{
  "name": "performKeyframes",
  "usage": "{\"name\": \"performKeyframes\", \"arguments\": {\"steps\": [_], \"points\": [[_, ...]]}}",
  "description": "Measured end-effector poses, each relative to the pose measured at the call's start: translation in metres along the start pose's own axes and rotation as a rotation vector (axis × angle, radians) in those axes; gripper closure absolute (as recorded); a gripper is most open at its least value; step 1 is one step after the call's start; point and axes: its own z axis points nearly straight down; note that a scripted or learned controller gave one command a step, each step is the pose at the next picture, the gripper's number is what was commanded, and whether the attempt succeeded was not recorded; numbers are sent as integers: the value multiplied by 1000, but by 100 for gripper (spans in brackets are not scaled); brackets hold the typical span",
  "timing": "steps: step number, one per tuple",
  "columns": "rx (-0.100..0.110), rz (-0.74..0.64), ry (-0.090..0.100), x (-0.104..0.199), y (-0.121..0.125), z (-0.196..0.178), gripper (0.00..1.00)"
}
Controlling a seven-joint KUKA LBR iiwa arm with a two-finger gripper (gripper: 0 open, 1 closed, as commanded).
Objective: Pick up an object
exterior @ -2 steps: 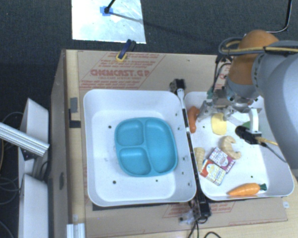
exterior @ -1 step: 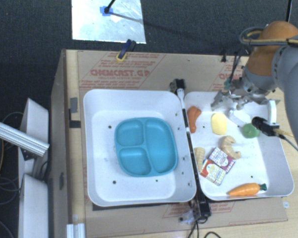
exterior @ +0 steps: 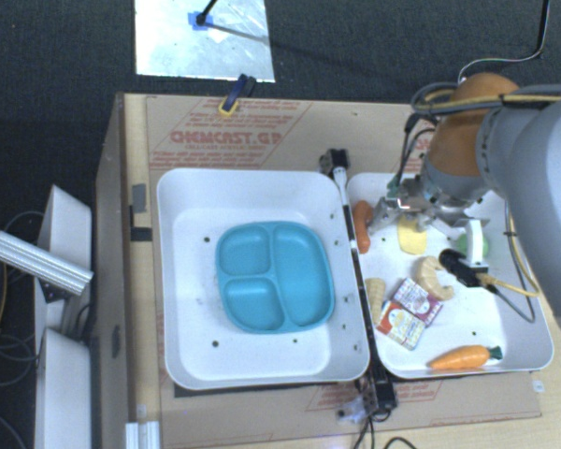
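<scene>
Worktop, brown board under two white bins side by side.

Left bin: a blue divided plate lies flat near its middle, well to the left of the pincer and lower in the view.

Between the bins, at the divider, a black clip sits at the far end, left of the pincer and slightly above it.

Right bin, contents going left to right:
- red-orange piece against the left wall, left of the pincer and a little below it.
- pale wedge, below and left of the pincer.
- printed packet, red and white, well below the pincer.
- yellow block, directly below the pincer, just beside or touching its tips; contact cannot be told.
- tan curved piece, below the pincer, just past the yellow block.
- carrot near the front wall, farthest from the pincer.
- green item, below and right of the pincer, partly hidden by a black part of the arm.

Pincer: down inside the right bin at its far left part, grey arm and orange band above it. Whether it is wide or narrow cannot be told. No object seen between its tips.
</scene>
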Motion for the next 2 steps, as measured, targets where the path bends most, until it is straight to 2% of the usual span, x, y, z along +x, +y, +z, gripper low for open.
{"name": "performKeyframes", "arguments": {"steps": [1,2], "points": [[-1,1,1,-38,-3,-8,0],[30,3,17,-66,20,-20,0]]}}
